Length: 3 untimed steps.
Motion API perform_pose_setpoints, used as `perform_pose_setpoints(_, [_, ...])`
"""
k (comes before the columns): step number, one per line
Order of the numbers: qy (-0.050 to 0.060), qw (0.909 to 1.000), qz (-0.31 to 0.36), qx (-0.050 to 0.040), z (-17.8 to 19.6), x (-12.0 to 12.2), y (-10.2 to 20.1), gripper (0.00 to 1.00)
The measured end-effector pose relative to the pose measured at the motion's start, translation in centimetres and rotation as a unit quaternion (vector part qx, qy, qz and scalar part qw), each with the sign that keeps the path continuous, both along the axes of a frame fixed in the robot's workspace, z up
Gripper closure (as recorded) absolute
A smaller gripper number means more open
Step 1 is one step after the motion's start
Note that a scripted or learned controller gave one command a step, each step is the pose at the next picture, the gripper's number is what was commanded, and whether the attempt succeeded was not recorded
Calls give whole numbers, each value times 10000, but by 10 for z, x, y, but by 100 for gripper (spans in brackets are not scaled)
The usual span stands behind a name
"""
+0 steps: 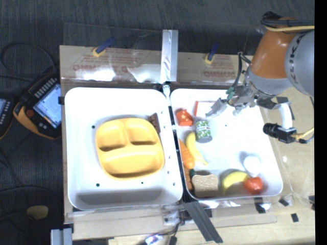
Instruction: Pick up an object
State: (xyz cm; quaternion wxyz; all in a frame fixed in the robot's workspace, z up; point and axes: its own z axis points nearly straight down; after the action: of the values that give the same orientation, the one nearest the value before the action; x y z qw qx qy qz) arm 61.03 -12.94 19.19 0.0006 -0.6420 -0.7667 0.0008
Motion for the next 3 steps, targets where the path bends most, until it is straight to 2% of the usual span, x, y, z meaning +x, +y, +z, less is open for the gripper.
perform_pose_setpoints(1, [-7, 9994, -351, 0, 22, 27, -12, 0])
perform_pose_setpoints(2, [-7, 9976, -692, -11, 108, 7, -33, 0])
perform_pose_setpoints(3, [-10, 9999, -151, -19, 138, 21, -1, 0])
